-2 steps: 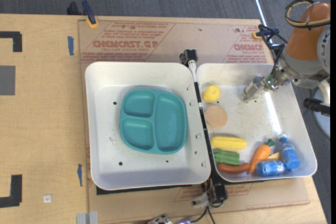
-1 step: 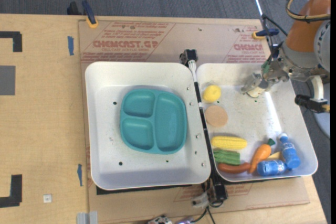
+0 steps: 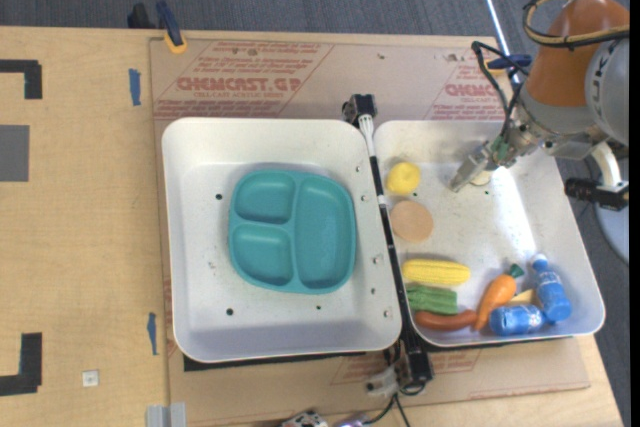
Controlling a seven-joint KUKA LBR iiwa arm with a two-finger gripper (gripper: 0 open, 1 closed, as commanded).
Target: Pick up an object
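My gripper (image 3: pixel 470 172) hangs low over the back of the right bin (image 3: pixel 560 215), reaching in from the right under the orange-banded wrist. A small pale thing (image 3: pixel 484 178) lies right under it; I cannot tell whether they touch. A yellow lemon (image 3: pixel 403 178) sits to the gripper's left, with a tan round disc (image 3: pixel 411 221) in front of it. Along the bin's front lie a corn cob (image 3: pixel 435 271), a green vegetable (image 3: pixel 432 297), a red piece (image 3: pixel 445 320), a carrot (image 3: pixel 497 296) and blue bottles (image 3: pixel 532 307).
The left bin (image 3: pixel 190 215) holds a teal divided plate (image 3: pixel 294 228). A black clamp (image 3: pixel 358 107) stands at the back of the ridge between the bins. Bare white floor (image 3: pixel 500 225) lies mid-bin under the arm.
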